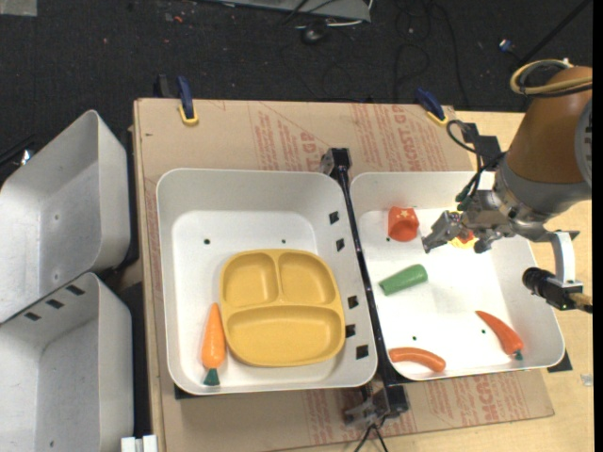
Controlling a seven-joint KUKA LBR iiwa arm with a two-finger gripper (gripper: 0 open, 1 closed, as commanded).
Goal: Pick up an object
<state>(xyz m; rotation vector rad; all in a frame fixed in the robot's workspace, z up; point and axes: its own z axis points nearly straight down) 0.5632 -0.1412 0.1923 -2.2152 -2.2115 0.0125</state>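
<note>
- Nearest, at 6 o'clock in the right bin (pixel 542 347), lie a sausage (pixel 415 357) and a red pepper (pixel 499 330).
- Mid-bin, a green pickle (pixel 403 278).
- Farther, at 12 o'clock, the gripper (pixel 459 234) hangs over a small yellow toy (pixel 463 238), fingers spread, clasping nothing; a red cup (pixel 402 223) sits at its 9 o'clock.
- Step: reaching. Next it likely must descend and close.

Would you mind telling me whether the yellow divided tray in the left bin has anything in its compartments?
Empty. All three compartments of the yellow tray show bare yellow plastic; the carrot lies beside it on the left bin floor, not in it.
</note>
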